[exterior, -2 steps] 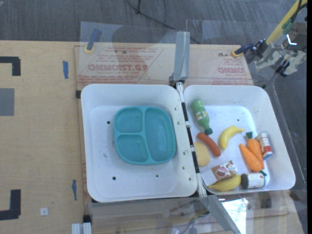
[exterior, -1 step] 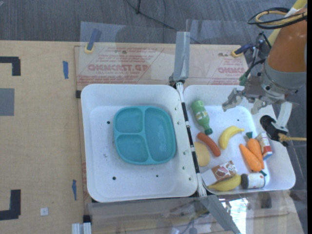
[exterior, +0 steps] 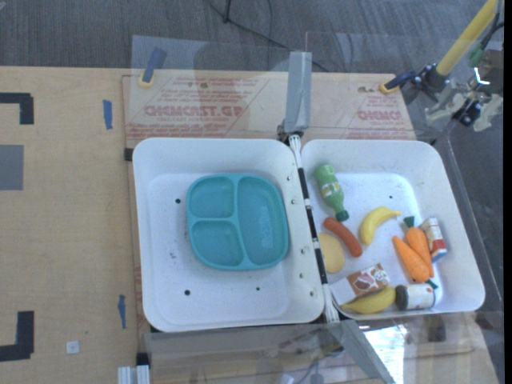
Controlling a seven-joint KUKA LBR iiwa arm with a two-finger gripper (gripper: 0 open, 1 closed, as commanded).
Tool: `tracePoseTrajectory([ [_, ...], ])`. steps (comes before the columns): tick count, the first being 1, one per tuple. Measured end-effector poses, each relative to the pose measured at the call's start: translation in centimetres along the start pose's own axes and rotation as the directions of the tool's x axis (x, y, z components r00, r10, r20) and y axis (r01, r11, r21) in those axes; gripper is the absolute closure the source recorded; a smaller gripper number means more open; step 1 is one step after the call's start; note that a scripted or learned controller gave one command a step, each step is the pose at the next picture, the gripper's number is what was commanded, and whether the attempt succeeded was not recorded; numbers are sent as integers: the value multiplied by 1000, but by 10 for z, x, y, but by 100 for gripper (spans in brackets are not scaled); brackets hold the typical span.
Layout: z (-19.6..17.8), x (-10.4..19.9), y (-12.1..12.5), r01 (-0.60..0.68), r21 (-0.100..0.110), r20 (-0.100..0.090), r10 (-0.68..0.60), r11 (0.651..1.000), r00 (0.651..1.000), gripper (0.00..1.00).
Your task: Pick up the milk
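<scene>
Camera view: right bin (exterior: 448, 174) holds milk (exterior: 416, 296) (beside carrots (exterior: 414, 254)); left bin (exterior: 160, 166), teal plate (exterior: 238, 221).

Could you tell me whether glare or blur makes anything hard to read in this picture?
Camera view: lighting is even and soft; glare streaks the clear sheet along the bottom edge; the small carton print is too blurred to read; the end effector at upper right looks washed out.

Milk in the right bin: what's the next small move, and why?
Probably bring the gripper in over the right bin and hover above the small white carton that looks like the milk. It lies near the bin's right wall, with a carrot close against its left side. Lining up straight above it before any descent seems safest.
</scene>
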State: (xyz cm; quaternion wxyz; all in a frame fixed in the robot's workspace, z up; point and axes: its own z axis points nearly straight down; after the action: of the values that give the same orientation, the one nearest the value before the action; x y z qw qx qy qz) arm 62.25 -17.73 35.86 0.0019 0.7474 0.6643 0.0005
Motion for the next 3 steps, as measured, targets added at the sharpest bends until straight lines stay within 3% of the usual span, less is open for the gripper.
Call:
tracePoseTrajectory([
  [1, 117, -10, -101, -160, 5, -1, 160, 987, 987, 0],
  [2, 234, 34, -126, -9, 5, -3, 9, 1000, 1000, 0],
  [3, 176, -18, -5, 77, 0, -1, -77, 997, 997, 0],
])
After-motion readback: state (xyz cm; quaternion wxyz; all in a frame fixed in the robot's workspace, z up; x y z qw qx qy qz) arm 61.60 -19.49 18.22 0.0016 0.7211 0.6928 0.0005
